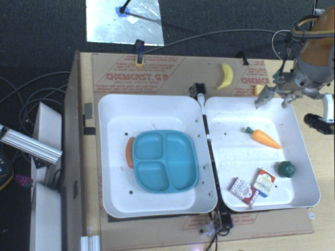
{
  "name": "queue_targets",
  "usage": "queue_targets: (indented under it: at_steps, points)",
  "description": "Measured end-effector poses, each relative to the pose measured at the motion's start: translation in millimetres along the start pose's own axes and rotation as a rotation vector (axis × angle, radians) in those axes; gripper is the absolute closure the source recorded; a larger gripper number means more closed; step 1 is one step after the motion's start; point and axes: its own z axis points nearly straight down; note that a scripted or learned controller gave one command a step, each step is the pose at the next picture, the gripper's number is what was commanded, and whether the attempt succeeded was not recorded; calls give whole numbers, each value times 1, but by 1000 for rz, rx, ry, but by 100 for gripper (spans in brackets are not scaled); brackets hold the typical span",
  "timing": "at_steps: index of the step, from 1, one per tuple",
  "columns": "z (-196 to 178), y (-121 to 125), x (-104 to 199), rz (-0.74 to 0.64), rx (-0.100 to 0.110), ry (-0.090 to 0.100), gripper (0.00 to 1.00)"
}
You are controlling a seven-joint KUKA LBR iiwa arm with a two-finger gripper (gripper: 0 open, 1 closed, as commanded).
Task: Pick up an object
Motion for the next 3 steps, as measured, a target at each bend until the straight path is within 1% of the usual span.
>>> queue_targets:
  at_steps: [1,2,3]
  points:
    - [107,-34,-17,1,-9,-4,0]
    - [44,12,-22,-1,-4,-2,0]
    - [70,-37,34,-2,2,1,0]
